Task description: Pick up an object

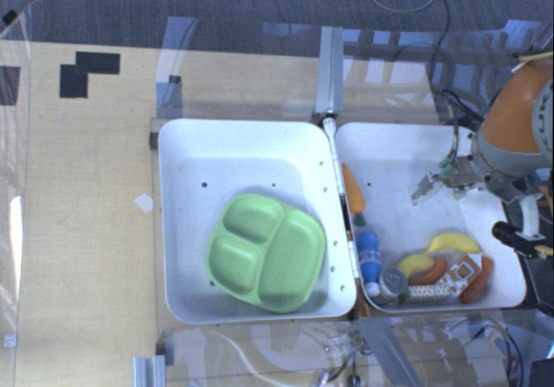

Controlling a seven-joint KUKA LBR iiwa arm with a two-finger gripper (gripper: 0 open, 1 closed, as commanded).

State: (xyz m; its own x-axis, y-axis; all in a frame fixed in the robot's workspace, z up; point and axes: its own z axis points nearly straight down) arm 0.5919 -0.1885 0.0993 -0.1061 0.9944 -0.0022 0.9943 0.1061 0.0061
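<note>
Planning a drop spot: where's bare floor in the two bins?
Left bin: free along its far edge and left side, around the green divided plate. Right bin: free middle and far part, between the carrot and the end effector. Crowded: its near edge, with the bottle, can, banana.

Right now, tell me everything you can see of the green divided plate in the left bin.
The green divided plate is pale green and looks like smooth plastic, with rounded corners and three hollow compartments: two smaller ones on its left side, one larger one on its right. It lies face up, turned at an angle to the walls of the left bin. It sits in the bin's near half, toward the right wall. It rests on the bin floor; nothing lies in it.
</note>
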